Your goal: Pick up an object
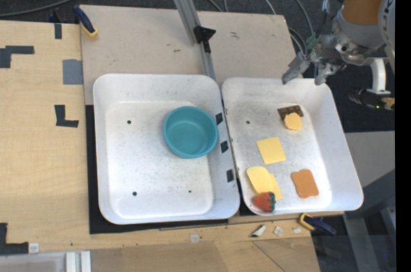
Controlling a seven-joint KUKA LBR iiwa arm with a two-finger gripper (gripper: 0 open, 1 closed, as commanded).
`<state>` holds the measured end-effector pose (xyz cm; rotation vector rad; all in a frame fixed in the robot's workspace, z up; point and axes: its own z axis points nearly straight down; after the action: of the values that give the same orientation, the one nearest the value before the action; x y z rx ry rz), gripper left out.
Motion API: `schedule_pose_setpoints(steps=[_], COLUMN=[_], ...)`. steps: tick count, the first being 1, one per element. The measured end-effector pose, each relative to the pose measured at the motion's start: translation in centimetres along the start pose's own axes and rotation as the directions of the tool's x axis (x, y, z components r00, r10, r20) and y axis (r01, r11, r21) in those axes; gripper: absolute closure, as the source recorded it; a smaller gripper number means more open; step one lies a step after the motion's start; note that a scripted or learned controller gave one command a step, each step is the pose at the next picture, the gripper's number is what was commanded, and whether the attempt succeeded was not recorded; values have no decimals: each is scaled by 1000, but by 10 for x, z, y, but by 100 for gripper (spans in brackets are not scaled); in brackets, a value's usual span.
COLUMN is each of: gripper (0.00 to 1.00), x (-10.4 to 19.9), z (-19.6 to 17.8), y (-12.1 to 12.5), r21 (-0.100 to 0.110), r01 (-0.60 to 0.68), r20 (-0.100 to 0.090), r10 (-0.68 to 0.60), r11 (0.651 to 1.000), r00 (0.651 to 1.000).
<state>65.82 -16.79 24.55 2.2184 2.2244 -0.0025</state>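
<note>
Strawberry [264, 202] lies at right bin's [343, 155] near edge, small, likely light and slick, best pinched across its middle; gripper [307, 72] fingers spread, grasping nothing, above that bin's far rim; bowl [189, 131] in left bin [115, 155].

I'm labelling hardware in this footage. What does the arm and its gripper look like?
The arm is a rounded grey body with a broad orange band above the wrist. Dark cables loop around its upper part. The gripper at its end is a dark grey metal assembly with two slim fingers, and a small green part sits near the wrist.
</note>
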Motion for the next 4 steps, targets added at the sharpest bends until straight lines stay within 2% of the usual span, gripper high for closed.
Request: schedule_pose_setpoints(steps=[1,3,4], gripper=[0,0,0], x=[0,-3,8], z=[0,90,145], y=[0,1,1], r21=[0,5,5], r01=[0,-1,0], r20=[0,0,-1], r10=[0,1,0], r11=[1000,1000,1000], r00=[1000,1000,1000])
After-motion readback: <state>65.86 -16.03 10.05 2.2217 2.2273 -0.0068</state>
